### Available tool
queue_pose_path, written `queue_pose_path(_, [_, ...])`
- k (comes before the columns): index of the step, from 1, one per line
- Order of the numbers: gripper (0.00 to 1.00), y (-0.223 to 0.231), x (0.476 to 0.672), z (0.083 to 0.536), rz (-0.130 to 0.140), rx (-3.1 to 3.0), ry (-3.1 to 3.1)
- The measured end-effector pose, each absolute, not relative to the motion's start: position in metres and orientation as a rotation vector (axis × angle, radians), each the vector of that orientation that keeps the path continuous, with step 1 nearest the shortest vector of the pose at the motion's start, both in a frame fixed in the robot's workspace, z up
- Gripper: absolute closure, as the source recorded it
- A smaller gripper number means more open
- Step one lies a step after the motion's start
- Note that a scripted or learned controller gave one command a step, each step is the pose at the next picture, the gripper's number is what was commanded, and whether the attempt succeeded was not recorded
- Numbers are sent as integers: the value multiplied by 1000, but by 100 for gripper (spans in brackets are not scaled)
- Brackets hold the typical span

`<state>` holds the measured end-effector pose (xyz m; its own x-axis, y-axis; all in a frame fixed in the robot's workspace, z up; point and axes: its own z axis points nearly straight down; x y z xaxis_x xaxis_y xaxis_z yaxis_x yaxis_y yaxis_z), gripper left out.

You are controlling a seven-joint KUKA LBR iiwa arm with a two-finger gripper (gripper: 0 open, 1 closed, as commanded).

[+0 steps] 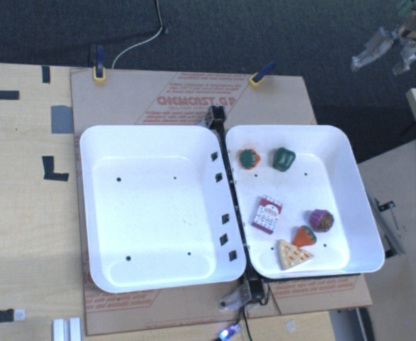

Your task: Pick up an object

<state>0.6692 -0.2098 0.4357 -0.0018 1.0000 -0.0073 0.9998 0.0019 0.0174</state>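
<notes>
- Two white bins sit side by side on a cardboard sheet (193, 98), the left bin (151, 212) and the right bin (336, 190).
- All the stuff is in the right bin: a round green-and-orange toy (249, 159) and a green pepper (284, 159) near the top, a small red carton (267, 214) mid-bin, then a purple toy (321, 220), a strawberry (305, 236) and a pizza slice (293, 254) lower right.
- The gripper (387, 48) hangs way up in the upper right corner, well apart from the bins; too blurry to say how its fingers stand.

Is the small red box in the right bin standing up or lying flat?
Lying flat: the red box shows its broad printed face upward on the right bin floor.
</notes>
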Motion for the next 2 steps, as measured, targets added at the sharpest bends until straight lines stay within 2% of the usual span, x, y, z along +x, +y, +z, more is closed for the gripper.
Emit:
queue_pose_path(1, [100,-208,669,434,-3,2216,2222])
queue_pose_path(2, [100,-165,610,422,-2,2221,2228])
